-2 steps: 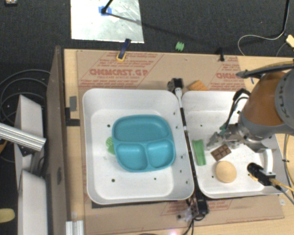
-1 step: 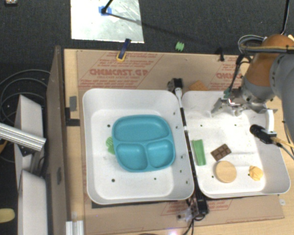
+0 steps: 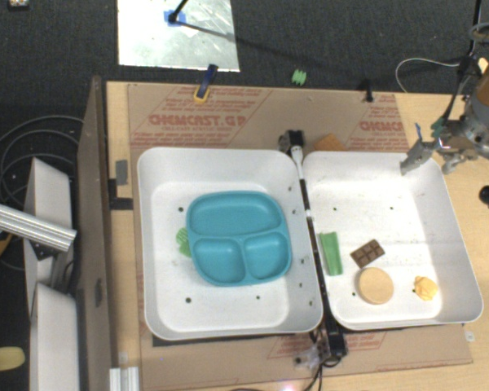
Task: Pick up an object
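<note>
The end effector (image 3: pixel 429 155) hangs over the right bin's (image 3: pixel 464 255) upper right corner, its two prongs spread apart and holding nothing. The arm is cut off at the right edge. Red "CHEMCAST GP" print marks the surface (image 3: pixel 228 112). The right bin holds a green block (image 3: pixel 332 253), brown waffled piece (image 3: pixel 367 253), tan disc (image 3: pixel 375 286) and small yellow lump (image 3: pixel 425 287). A teal divided plate (image 3: pixel 239 236) sits in the left bin (image 3: pixel 159 243).

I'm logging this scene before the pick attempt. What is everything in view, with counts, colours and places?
White bins: two, side by side on the bench.
Divided plate: one, blue, left bin.
Green piece: one, partly under the plate's left edge.
Green bar: one, right bin, near divider.
Chocolate piece: one, brown, right bin.
Round cracker: one, tan, right bin.
Small lump: one, yellow-orange, right bin.
Gripper: one, grey, above right bin's far right corner.
</note>
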You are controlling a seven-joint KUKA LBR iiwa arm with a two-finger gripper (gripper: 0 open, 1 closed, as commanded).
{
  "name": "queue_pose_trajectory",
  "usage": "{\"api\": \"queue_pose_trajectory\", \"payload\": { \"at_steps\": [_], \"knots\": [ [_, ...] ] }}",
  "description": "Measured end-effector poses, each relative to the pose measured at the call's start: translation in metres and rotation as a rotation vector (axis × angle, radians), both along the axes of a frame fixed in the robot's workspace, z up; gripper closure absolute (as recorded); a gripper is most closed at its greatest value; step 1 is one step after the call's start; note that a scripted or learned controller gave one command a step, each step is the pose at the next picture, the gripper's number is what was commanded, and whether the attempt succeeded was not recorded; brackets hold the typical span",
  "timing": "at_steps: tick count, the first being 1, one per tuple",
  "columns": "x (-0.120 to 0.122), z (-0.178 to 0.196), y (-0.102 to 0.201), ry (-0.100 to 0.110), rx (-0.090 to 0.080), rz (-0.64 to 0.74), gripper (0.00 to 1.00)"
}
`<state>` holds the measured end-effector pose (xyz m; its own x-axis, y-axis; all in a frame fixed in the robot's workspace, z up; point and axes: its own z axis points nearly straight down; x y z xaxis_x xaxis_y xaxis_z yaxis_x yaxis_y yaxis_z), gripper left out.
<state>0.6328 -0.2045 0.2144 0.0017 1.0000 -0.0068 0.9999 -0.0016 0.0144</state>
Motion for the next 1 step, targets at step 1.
{"api": "queue_pose_trajectory", "payload": {
  "at_steps": [1],
  "knots": [
    [-0.0834,-0.1331,0.023,0.014,0.01,-0.001,0.0]
  ]
}}
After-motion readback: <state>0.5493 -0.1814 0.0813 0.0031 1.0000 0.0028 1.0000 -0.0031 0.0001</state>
